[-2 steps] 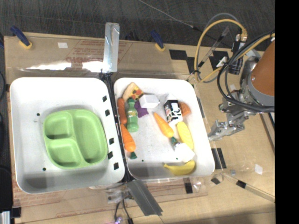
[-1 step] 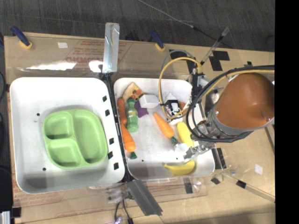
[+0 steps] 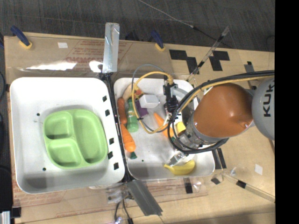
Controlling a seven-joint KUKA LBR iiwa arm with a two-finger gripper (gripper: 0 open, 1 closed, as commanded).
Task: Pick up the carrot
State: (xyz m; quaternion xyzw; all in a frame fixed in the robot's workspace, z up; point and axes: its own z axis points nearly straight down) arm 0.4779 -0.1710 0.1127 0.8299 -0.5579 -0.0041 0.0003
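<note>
A long orange carrot lies along the left wall of the right bin, its tip toward the front. A darker orange-red stick lies just behind it, and a small orange piece rests nearer the bin's middle. My gripper hangs over the right half of this bin, mostly hidden under the orange-banded wrist. It is well to the right of the carrot, with nothing seen in it.
A green bottle, a purple item and a white block sit near the carrot. A yellow banana and a clear shiny item lie at the front right. The left bin holds a green divided plate.
</note>
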